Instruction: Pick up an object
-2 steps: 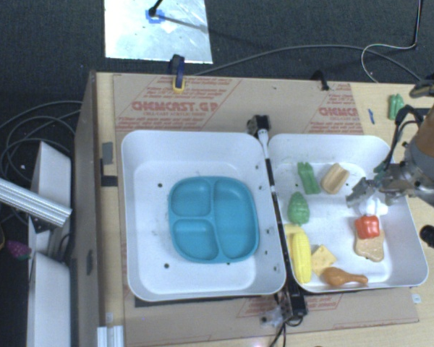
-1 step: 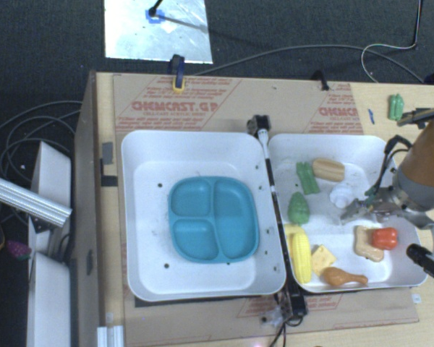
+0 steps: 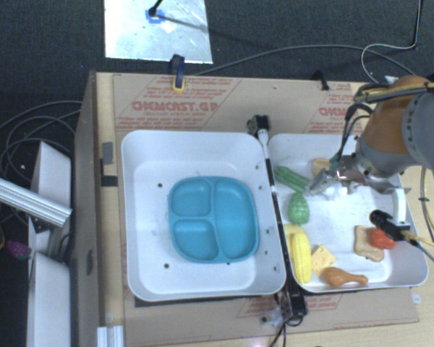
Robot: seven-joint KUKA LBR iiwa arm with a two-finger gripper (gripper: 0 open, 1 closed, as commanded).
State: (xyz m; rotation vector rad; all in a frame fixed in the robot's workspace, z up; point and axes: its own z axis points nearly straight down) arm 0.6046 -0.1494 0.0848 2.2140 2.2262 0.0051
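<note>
Nearest the camera, along the near wall of the right-hand shallow white bin (image 3: pixel 412 270), lie an orange-brown toy drumstick (image 3: pixel 341 277), a pale yellow wedge of toy cheese (image 3: pixel 322 256) and a yellow toy corn cob (image 3: pixel 299 251). A tan slice of toy bread (image 3: pixel 367 242) with a red piece (image 3: pixel 382 238) on it sits toward the bin's right side, partly under a black part of the arm's cabling. Farther back, a green rounded toy vegetable (image 3: pixel 299 209) and a long green toy pod (image 3: pixel 290 177) lie close to the divider between the bins. All the loose toys sit in this bin, so any of them could serve as the object to pick. The left-hand white bin (image 3: pixel 141 194) holds a blue plastic divided plate (image 3: pixel 212 217), seemingly left as a place to put things.

The grey arm comes in from the right and its two-finger gripper (image 3: pixel 331 183) hangs low over the back of the right bin, just right of the green vegetable and near a small cream-coloured toy (image 3: pixel 320 166). How far it is open cannot be told; nothing is visibly caught in it. The pick appears not yet made.
</note>
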